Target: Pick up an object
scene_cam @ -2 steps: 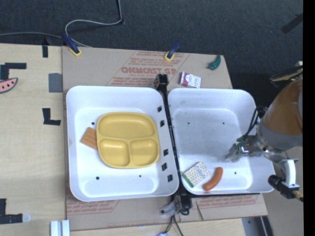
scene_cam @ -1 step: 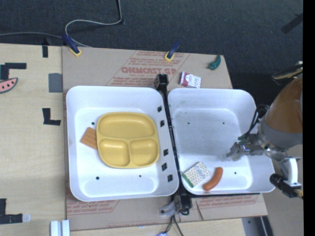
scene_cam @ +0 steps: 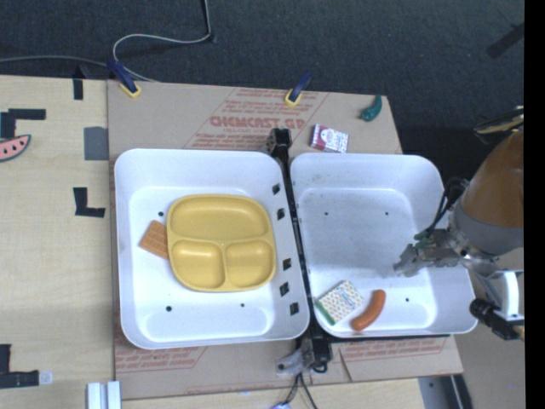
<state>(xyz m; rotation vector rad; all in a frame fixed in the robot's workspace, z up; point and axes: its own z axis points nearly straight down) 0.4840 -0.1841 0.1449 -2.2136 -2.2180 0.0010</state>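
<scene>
In the right bin (scene_cam: 366, 173) an orange-brown sausage (scene_cam: 369, 310) lies near the front edge, with a small green-and-white patterned packet (scene_cam: 339, 302) just to its left. My gripper (scene_cam: 411, 261) hangs over the right side of that bin, above and to the right of the sausage, and nothing shows between its fingers. The left bin (scene_cam: 136, 228) holds a yellow divided plate (scene_cam: 224, 240) with a tan cracker-like piece (scene_cam: 154, 239) tucked under its left edge.
A small red-and-white packet (scene_cam: 328, 138) and a teal item (scene_cam: 371, 107) lie on the cardboard behind the bins. Black clamps (scene_cam: 285, 228) run along the seam between the bins. The arm's grey body with its orange band (scene_cam: 502, 194) fills the right side.
</scene>
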